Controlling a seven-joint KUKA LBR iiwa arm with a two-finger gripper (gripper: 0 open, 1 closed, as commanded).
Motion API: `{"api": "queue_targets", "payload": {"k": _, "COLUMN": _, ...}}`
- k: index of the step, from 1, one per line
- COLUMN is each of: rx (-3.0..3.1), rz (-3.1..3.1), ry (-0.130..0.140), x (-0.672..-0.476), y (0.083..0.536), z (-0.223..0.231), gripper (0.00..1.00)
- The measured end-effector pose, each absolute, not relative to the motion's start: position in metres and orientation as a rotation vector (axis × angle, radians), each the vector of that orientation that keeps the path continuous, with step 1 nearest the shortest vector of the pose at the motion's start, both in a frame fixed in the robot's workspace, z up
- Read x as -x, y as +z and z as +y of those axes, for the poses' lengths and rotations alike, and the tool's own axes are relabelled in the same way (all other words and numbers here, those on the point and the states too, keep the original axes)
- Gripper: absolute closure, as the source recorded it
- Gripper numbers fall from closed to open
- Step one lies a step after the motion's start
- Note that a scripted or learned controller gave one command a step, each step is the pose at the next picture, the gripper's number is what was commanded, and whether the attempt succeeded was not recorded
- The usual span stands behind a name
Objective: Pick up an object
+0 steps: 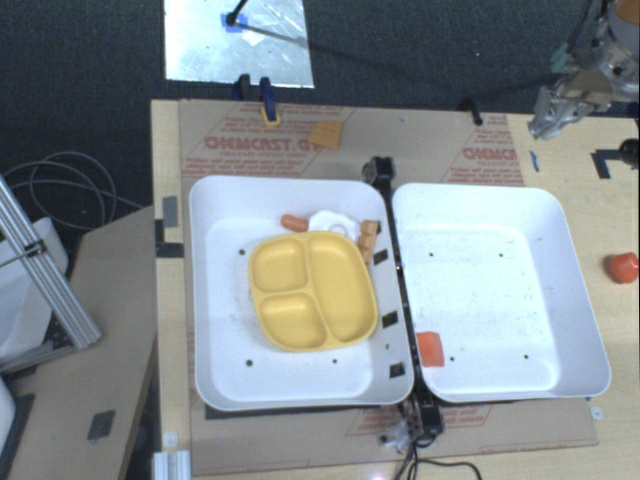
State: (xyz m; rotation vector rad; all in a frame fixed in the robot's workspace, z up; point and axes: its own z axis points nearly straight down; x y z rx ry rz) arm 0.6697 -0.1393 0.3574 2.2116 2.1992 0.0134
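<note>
My gripper [556,114] hangs at the upper right, above the bench and beyond the far right corner of the right bin [560,268]; nothing shows between its fingers. In the left bin [215,298] lies a yellow divided plate [312,290]. Behind the plate sit a small orange carrot-like piece [294,223], a white cup-like object [334,224] and a tan block [369,236]. An orange-red block [429,348] rests at the near left corner of the right bin.
A tan sponge-like piece [325,134] lies on the bench behind the left bin. An orange object [622,267] sits on the bench at the right edge. A blue-and-yellow clamp [264,98] stands at the bench's far edge, and a black clip [379,169] joins the bins.
</note>
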Motion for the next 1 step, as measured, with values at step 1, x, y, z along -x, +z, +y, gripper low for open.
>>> {"api": "queue_targets", "payload": {"k": 1, "rx": -2.232, "rz": 2.227, "ry": -0.013, "x": -0.6638, "y": 0.1125, "z": -0.1947, "gripper": 1.00}}
